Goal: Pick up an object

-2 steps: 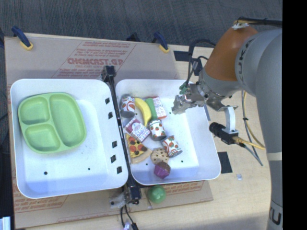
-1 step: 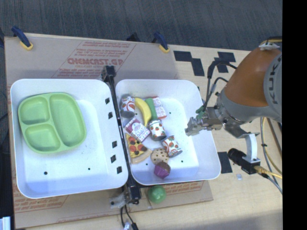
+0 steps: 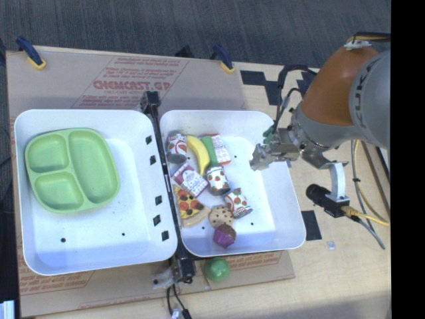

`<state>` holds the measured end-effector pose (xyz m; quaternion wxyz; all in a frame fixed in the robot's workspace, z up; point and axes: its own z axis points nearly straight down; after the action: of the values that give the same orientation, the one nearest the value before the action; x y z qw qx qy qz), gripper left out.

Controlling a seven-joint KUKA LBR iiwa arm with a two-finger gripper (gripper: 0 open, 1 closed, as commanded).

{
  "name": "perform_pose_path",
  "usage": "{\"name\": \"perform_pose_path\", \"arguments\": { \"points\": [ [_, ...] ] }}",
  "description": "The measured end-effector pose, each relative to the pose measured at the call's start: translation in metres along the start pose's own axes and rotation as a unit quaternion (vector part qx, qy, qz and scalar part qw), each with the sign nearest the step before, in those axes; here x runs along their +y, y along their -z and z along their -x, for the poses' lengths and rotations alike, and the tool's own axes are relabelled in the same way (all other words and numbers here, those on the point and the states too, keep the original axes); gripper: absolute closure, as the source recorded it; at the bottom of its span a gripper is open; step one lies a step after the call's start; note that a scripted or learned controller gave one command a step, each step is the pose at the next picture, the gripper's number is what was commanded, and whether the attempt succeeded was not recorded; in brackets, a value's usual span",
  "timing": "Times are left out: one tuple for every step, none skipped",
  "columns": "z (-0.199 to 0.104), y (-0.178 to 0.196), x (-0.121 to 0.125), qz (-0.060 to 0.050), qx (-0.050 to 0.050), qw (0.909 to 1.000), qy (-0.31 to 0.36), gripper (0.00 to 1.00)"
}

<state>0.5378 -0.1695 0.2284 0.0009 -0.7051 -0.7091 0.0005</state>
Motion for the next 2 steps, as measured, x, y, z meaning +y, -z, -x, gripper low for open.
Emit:
{"name": "perform_pose_path", "arguments": {
  "points": [
    [0.021, -0.007, -0.015, 0.000, -0.001, 1.0000, 0.000, 1.00],
    [0.041, -0.014, 0.019, 0.000, 0.000, 1.0000, 0.001, 1.00]
  ]
}}
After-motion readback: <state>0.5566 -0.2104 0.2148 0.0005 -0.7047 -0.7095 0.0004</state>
